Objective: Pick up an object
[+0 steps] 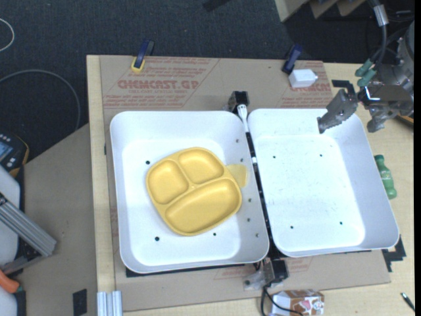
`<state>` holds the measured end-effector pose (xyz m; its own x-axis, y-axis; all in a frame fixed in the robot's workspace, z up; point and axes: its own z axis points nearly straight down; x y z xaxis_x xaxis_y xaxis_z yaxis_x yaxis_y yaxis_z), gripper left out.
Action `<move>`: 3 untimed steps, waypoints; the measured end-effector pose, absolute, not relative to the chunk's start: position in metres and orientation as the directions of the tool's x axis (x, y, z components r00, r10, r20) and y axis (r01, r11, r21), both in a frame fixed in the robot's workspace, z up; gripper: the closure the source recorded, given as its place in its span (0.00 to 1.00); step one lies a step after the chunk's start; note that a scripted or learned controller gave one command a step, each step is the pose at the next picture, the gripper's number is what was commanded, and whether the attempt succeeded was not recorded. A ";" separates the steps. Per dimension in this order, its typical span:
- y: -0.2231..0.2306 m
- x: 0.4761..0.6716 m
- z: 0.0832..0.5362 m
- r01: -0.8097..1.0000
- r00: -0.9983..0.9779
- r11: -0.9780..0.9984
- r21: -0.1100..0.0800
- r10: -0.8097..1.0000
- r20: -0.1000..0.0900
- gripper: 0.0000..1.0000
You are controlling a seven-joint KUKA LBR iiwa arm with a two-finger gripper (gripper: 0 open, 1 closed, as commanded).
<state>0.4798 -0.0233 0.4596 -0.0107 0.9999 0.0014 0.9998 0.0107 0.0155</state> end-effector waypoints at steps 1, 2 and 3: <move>-0.028 0.480 0.464 1.000 -0.002 0.002 0.006 1.000 -0.002 1.00; 0.039 0.479 0.425 1.000 -0.005 0.005 -0.005 1.000 0.000 1.00; 0.027 0.479 0.348 1.000 0.002 -0.002 -0.005 1.000 0.000 1.00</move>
